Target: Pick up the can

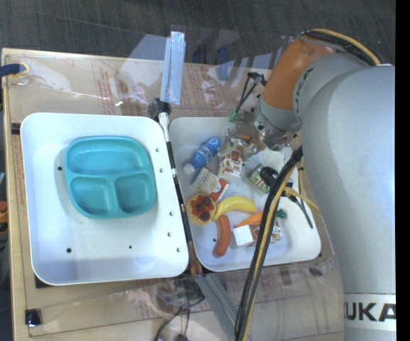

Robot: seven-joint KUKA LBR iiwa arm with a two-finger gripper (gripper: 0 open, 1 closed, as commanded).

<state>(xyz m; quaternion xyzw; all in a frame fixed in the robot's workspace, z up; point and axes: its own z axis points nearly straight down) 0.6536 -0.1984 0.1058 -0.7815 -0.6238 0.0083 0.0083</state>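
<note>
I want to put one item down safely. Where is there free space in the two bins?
Left bin: bare floor borders the teal tray, widest along the near edge. Right bin: crowded around the banana, sausage and bottle, with the gripper above.

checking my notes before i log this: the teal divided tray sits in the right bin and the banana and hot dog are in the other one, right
Not quite. In the camera view the teal divided tray sits in the left bin, not the right. The banana and hot dog are in the other one, the right bin, as you said.
</note>
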